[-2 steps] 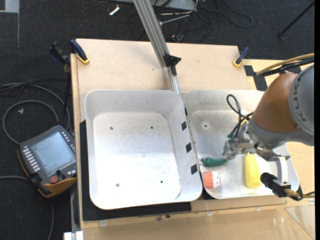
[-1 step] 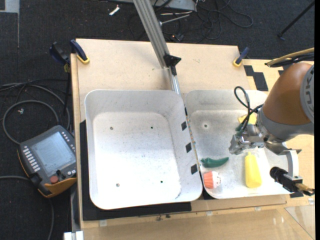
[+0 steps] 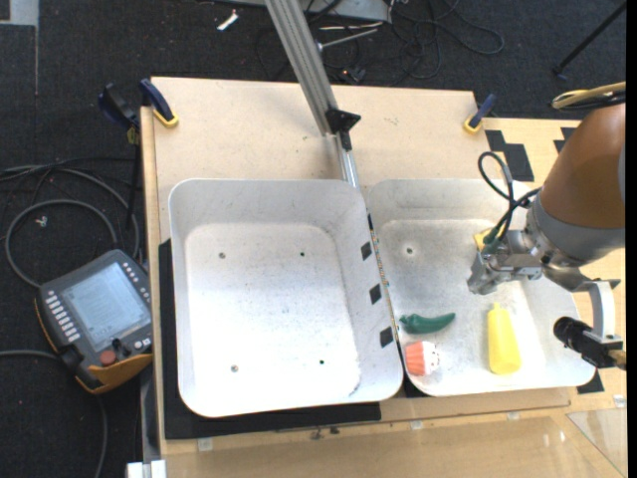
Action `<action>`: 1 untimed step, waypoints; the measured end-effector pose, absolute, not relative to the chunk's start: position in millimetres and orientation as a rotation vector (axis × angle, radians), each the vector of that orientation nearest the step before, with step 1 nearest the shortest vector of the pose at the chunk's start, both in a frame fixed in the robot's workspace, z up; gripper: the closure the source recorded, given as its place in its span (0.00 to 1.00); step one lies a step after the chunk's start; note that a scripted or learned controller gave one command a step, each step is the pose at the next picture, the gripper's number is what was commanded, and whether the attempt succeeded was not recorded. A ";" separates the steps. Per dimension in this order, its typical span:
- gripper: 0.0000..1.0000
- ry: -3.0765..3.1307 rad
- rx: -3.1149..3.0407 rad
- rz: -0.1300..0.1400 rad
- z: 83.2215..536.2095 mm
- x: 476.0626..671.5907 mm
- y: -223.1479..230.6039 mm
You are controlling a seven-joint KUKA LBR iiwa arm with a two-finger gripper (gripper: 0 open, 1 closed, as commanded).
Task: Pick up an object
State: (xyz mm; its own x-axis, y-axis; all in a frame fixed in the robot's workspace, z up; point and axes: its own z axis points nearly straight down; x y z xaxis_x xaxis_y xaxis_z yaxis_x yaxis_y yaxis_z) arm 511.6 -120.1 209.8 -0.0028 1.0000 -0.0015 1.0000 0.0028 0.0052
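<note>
Three small objects lie in the right shallow white plastic bin (image 3: pixel 438 202), and none of them is lifted yet, so I judge the task to be at its beginning. The grey arm with the orange band (image 3: pixel 587 182) reaches in over this bin, and its metal pincer (image 3: pixel 485 275) hangs low above the bin floor, near the middle. I cannot tell whether the pincer is apart or together, because it is seen from above and its tips are hidden; nothing is seen between them.

The closest object is the yellow, long plastic piece like a corn cob or bottle (image 3: pixel 503 340). It lies flat near the front wall of the bin, just beside and in front of the pincer, not touching it. Its long axis runs from the back of the bin to the front, almost straight, with the narrow end toward the pincer.

The green curved pepper-like toy (image 3: pixel 428 321) lies across, left to right, near the bin's left wall. The small white and red object (image 3: pixel 422 358) rests in the front left corner.

What is left: to descend on one object, close on it, and raise it.

The left white bin (image 3: pixel 199 267) sits beside it on the counter (image 3: pixel 249 127).
</note>
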 end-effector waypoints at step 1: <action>1.00 2.222 2.213 0.005 257.7 513.3 -120.2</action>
